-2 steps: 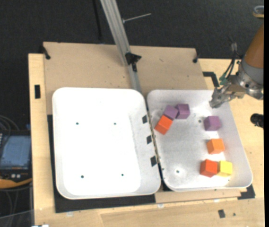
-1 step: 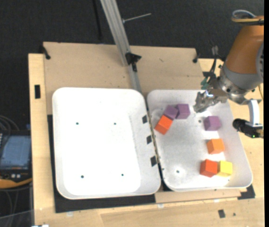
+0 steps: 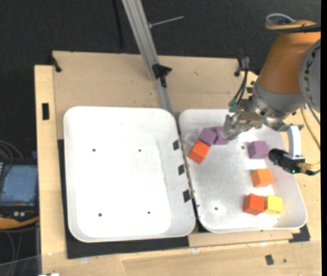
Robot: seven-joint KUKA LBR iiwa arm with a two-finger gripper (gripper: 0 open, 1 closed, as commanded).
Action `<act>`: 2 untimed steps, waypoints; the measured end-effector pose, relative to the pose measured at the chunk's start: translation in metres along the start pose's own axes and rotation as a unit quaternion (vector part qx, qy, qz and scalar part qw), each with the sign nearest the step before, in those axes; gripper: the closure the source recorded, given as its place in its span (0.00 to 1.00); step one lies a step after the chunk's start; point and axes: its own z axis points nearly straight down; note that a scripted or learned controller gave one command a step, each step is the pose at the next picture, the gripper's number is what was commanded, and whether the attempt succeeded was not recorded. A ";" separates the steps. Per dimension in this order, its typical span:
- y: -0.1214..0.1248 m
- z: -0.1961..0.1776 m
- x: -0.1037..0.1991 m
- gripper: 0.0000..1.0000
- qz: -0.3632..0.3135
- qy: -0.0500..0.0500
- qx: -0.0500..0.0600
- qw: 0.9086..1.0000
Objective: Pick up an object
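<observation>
Tool (image 3: pixel 230 130) low in right bin (image 3: pixel 232 223), touching purple block (image 3: pixel 208 136) beside orange block (image 3: pixel 198 151); grip state unclear, cannot tell; best to centre squarely over purple block before lifting.

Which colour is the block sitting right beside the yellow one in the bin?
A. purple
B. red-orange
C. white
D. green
B: in the right bin, the yellow block sits against a red-orange block at its left, near the front edge; the purple blocks lie farther back.
</observation>
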 end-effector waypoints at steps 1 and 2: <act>-0.007 -0.009 0.057 1.00 -0.001 0.000 0.000 1.000; -0.020 -0.013 0.118 1.00 -0.001 0.001 0.001 1.000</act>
